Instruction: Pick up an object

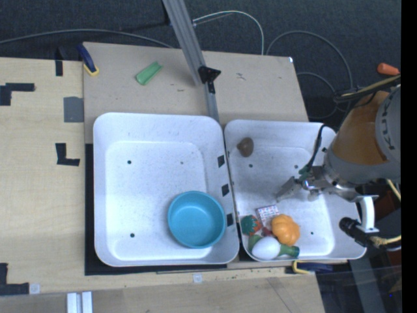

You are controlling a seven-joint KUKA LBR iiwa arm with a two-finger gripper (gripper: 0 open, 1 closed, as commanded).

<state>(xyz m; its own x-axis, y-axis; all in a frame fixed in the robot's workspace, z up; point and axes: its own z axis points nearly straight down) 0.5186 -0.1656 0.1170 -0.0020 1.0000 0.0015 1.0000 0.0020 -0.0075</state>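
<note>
Left to right. Green block (148, 73) on the bare table (39, 175), well apart from both bins; grey pole (187, 34) slanting down to the seam between them.

Left bin (111, 135): blue bowl (196, 218) upright near the front right corner, close to the dividing wall; rest of that floor open.

Right bin (273, 132): small brown lump (245, 147) alone toward the back left, open floor on all sides; front cluster packed against the near wall, namely green piece (249, 225), patterned packet (267, 212), white egg-like ball (265, 247), orange rounded toy (285, 229), all touching or just beside one another.

Pincer (288, 189) low over mid-floor of the right bin, between brown lump and cluster; tips look slightly parted, nothing between them; exact opening hard to read at this slant.

Judgement on candidates: orange toy probably light, rounded, likely smooth, so prone to squirt out; best taken across its widest middle. White ball likely slippery too, and hemmed by the front wall. Brown lump probably light and the easiest to approach, with room for both fingers.

Room: front wall and corner crowd the cluster; descent there risks a finger landing on a neighbour or the rim.
</note>
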